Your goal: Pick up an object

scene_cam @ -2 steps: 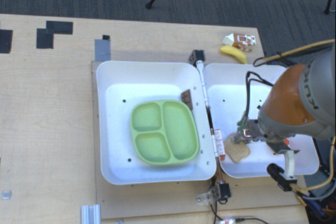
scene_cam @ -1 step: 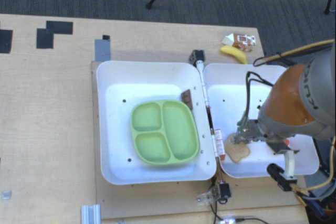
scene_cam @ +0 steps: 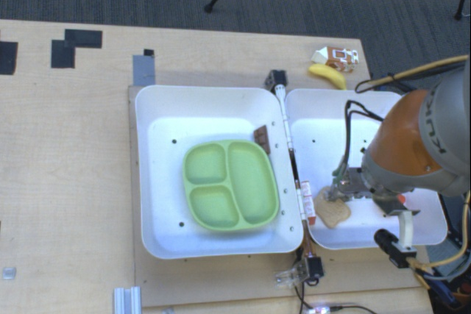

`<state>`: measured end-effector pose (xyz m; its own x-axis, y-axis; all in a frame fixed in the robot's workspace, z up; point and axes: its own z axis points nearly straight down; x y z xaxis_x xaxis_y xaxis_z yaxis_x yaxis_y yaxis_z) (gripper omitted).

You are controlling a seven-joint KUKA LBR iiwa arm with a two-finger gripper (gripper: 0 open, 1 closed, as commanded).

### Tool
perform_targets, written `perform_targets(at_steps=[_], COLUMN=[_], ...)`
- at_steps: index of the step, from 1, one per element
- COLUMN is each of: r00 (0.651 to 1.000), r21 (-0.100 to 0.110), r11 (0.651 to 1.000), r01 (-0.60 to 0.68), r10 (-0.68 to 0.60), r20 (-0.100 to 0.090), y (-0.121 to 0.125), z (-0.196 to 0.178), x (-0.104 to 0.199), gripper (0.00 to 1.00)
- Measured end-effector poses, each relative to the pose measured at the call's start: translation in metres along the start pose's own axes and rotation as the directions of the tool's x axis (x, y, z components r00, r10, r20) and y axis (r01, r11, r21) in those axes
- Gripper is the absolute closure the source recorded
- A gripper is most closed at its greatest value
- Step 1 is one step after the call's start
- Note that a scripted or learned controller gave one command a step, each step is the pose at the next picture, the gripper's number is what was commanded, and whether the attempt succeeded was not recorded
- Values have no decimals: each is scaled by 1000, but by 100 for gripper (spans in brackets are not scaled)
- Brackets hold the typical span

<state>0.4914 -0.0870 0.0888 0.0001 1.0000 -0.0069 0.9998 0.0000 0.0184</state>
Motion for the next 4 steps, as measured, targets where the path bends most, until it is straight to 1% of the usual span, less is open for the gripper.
perform_targets(at_steps=[4], r00=[1000], r21=[0], r11=[1000], r01=[1], r10=[-1], r20=[1], y=[0], z=[0], x=[0], gripper=[100])
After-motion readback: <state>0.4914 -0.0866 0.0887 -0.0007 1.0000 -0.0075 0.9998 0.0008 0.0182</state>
